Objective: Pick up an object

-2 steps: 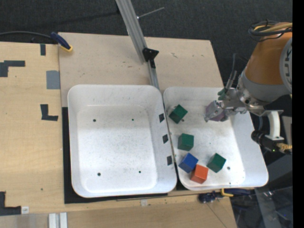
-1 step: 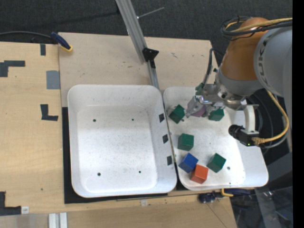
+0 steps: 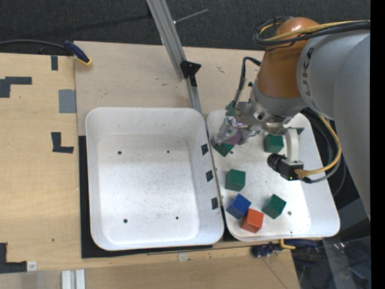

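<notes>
So, arm comes in from the right over the right bin (image 3: 313, 221), orange band above the wrist. Gripper (image 3: 230, 138) sits low at that bin's left wall, near its top-left corner. A dark green block (image 3: 222, 149) lies right under/at the fingertips, touching or nearly so; can't tell if it's actually between the jaws, & can't tell whether jaws are open or closed, too dark and cluttered there. Other blocks rel. to the gripper: green cube (image 3: 274, 142) to its right, under the wrist; green cube (image 3: 236, 179) just below; blue cube (image 3: 239, 205) and orange cube (image 3: 252, 220) further below, touching each other; another green cube (image 3: 275, 205) right of those. Left bin (image 3: 96, 161) sits beside.
</notes>
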Action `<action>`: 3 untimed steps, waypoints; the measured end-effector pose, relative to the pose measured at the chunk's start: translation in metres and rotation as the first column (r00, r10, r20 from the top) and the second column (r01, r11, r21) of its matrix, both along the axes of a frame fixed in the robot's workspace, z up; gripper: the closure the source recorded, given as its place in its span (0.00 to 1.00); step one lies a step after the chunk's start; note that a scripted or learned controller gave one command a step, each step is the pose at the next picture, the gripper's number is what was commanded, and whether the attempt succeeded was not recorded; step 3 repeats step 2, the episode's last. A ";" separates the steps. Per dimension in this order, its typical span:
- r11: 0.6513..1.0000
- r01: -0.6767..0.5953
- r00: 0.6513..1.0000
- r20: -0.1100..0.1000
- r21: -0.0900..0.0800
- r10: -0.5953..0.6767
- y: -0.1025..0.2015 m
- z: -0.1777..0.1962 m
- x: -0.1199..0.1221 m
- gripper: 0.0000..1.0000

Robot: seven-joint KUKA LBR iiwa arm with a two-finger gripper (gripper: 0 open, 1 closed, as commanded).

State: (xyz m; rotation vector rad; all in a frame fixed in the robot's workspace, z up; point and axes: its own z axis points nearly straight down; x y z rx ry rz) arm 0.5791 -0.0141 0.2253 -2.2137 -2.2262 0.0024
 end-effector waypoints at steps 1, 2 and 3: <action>1.000 -0.002 1.000 0.002 0.002 0.002 0.053 0.011 0.024 1.00; 1.000 -0.001 1.000 0.001 0.000 0.001 0.106 -0.003 0.045 1.00; 1.000 -0.001 1.000 0.001 0.000 0.001 0.106 -0.003 0.045 1.00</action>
